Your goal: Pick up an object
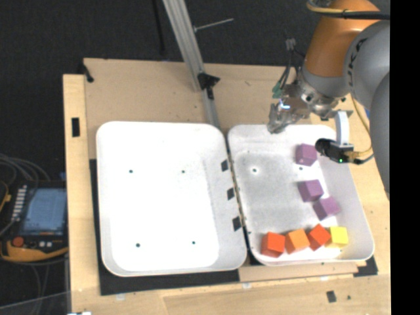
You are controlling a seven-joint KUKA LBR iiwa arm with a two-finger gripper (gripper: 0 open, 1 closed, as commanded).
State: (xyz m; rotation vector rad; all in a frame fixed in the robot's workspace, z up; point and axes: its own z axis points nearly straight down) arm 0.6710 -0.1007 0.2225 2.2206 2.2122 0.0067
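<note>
1. Objects for picking are lying in the right white bin (pixel 354 195), none between the fingers of the two-finger gripper (pixel 278 122), which is hovering over that bin's far-left corner; how far it is parted I cannot tell.
2. 3 purple cubes (pixel 311 189) are sitting along the right side.
3. 3 orange-red cubes (pixel 296 240) and 1 yellow cube (pixel 339 235) are lining the near edge.

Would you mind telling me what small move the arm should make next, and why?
Probably shift the claw toward the nearest purple block and lower it: the claw sits over the right bin's far edge, with nothing seen between its fingers.
</note>
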